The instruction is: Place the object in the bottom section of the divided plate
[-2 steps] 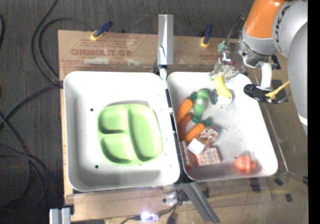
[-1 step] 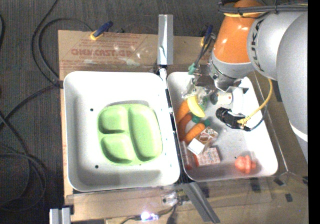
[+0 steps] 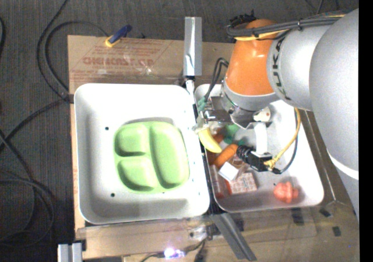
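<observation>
You have 2 shallow white plastic bins side by side on the bench, and the light green divided plate (image 3: 152, 154) sits in the middle of the left bin (image 3: 93, 115), nothing lying in any of its 3 sections. The grey arm with the orange band (image 3: 250, 74) reaches down over the right bin (image 3: 309, 188), near that bin's left wall and toward its far edge. The two-finger gripper (image 3: 233, 121) is buried under the wrist from this angle — you cannot tell from here how it stands. Just below the wrist, against the right bin's left wall, you see a small clutter: a yellow curved banana-like piece (image 3: 208, 140), an orange carrot-shaped piece (image 3: 224, 154) touching it, and a small white-and-red printed box (image 3: 238, 179) nearer the front edge. Which of these is the object to be placed cannot be told, and none is visibly held. A pink rounded toy (image 3: 285, 192) lies apart — near the right bin's front right corner. A yellow cable (image 3: 285, 150) loops from the wrist across the right bin's middle.
</observation>
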`<act>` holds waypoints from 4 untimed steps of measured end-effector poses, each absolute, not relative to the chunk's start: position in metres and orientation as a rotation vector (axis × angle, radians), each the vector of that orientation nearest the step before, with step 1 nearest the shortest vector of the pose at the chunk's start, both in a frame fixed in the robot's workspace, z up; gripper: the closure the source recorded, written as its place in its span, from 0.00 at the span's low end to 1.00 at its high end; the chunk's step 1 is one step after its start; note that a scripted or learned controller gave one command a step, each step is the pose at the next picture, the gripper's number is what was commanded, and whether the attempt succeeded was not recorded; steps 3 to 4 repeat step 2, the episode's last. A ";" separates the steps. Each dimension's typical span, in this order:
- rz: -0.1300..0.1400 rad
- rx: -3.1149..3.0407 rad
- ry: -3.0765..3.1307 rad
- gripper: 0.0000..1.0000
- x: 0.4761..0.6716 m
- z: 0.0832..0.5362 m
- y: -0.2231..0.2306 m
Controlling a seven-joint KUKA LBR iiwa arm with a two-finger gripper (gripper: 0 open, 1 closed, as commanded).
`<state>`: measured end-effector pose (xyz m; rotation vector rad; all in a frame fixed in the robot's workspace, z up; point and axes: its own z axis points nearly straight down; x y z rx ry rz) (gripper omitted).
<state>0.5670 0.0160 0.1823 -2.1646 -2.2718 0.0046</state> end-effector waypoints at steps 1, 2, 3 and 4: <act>0.003 -2.083 -2.349 1.00 0.555 0.211 0.058; 0.003 -2.084 -2.348 0.00 0.555 0.211 0.058; 0.003 -2.084 -2.348 0.00 0.555 0.211 0.058; 0.003 -2.084 -2.348 0.00 0.555 0.211 0.058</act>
